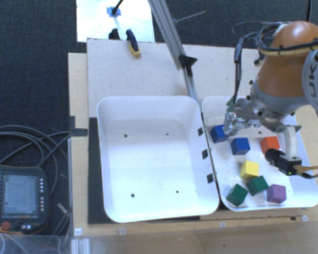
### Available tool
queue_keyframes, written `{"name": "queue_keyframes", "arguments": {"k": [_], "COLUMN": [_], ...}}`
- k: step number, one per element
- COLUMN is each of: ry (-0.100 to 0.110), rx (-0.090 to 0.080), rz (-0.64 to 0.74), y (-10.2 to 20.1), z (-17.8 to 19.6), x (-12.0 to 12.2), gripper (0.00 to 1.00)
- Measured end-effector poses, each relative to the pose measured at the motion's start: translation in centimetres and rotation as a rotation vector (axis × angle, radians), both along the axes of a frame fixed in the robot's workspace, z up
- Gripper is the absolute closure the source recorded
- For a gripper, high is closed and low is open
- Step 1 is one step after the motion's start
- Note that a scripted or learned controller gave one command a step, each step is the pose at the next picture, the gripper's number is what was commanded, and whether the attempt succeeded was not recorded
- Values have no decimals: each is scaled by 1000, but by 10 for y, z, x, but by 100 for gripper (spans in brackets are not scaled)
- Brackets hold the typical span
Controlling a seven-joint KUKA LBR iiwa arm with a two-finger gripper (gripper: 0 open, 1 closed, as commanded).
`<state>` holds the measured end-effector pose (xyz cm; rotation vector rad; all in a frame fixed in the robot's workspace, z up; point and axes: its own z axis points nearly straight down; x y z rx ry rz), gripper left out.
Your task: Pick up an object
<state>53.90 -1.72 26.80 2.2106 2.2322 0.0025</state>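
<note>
- Pale wood counter (148, 73) sits on dark carpet, two white bins side by side.
- Left bin (153, 160) bare; right bin (307, 194) has the coloured cubes.
- Claw (234, 121) hangs right over the blue cube (218, 134) by the divider; can't tell its state.
- Teach pendant (18, 197) lower left.

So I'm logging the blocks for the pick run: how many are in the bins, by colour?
Blue: 2, one by the gripper, one beside it
Green: 2
Yellow: 1
Orange: 1
Purple: 1
Total: 7, all in the right bin
</note>
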Motion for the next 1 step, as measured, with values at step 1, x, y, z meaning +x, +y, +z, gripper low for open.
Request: {"name": "queue_keyframes", "arguments": {"k": [1], "ry": [0], "rx": [0], "rz": [1], "y": [53], "z": [-12], "x": [14], "gripper": [100]}}
